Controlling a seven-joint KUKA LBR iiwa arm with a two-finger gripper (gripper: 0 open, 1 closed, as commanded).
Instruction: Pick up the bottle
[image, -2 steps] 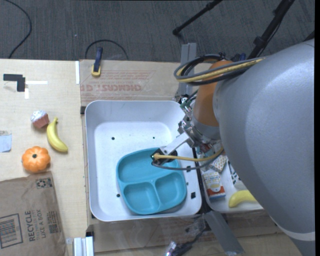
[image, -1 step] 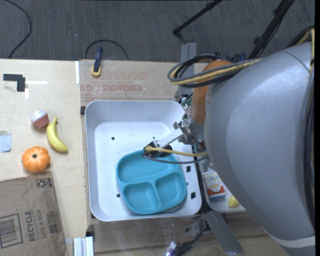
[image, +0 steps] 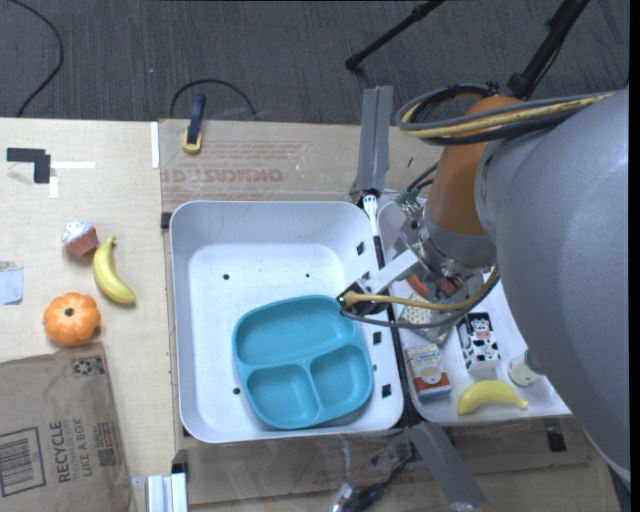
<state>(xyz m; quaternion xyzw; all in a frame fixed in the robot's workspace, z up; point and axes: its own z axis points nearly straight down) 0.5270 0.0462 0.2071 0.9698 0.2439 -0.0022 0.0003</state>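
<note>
A small white bottle with black cow patches (image: 478, 338) lies in the right bin (image: 545, 405), near its middle. The gripper (image: 440, 287) hangs below the orange wrist band at the bin's left side, just up and left of the bottle. The arm's bulk and its cables cover the gripper's tips. I see nothing held.
The right bin also holds a small orange-and-white carton (image: 427, 368), a yellow banana (image: 490, 398), a mesh item (image: 423, 316) and a white round piece (image: 520, 372). A blue divided plate (image: 300, 360) lies in the left bin (image: 200, 300). A banana (image: 112, 272), a pumpkin (image: 72, 318) and a cupcake (image: 79, 238) sit on the bench at left.
</note>
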